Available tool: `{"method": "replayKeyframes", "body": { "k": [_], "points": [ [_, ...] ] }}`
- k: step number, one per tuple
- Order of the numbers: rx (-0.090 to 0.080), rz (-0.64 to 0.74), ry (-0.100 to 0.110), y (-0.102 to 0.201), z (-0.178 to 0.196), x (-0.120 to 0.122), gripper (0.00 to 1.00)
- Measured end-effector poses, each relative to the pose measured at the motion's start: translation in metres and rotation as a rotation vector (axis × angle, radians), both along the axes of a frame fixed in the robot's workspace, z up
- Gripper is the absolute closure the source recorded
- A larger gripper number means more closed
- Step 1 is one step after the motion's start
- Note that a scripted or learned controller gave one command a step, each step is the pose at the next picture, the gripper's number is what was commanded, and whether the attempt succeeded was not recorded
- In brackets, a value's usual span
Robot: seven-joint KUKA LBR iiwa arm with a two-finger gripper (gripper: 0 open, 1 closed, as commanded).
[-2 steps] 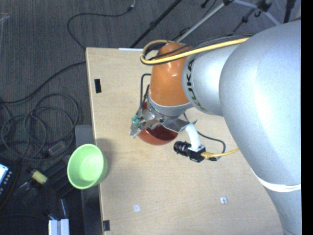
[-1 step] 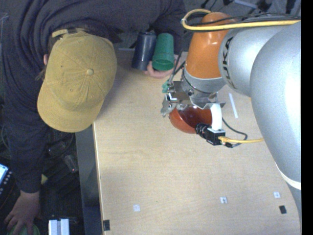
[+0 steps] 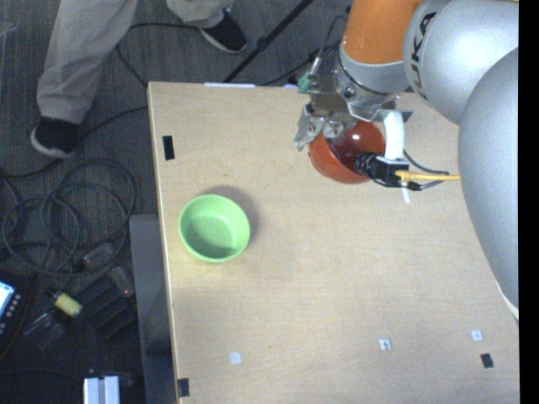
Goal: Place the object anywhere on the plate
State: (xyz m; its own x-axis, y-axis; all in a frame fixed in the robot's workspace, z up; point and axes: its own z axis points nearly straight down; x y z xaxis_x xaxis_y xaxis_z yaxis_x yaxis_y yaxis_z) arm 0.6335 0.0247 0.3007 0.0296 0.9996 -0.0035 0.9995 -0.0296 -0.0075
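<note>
A light green round dish [image 3: 215,227] with a raised rim sits on the tan bench top, left of centre. A glossy red-orange round thing [image 3: 338,160] lies near the far edge, about 150 px right of and above the dish. My gripper [image 3: 318,131] hangs directly over the red thing's upper left part and hides it there. I cannot make out whether the gripper touches or holds it. The grey arm with its orange band [image 3: 383,15] comes in from the upper right.
The tan bench top [image 3: 337,293] carries small black and white markers. Its left edge runs along x≈180, with a dark stand beside it. Off the bench, a person's legs [image 3: 84,40] stand at the top left and cables [image 3: 67,217] lie on the floor.
</note>
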Motion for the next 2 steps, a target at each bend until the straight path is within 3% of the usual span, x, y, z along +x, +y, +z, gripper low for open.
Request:
{"method": "replayKeyframes", "body": {
  "k": [1, 2],
  "points": [
    [0.002, 0.014, 0.003, 0.1076, -0.1549, -0.0485, 1.00],
    [0.003, 0.014, -0.002, 0.1078, -0.1524, -0.0471, 0.00]
  ]
}}
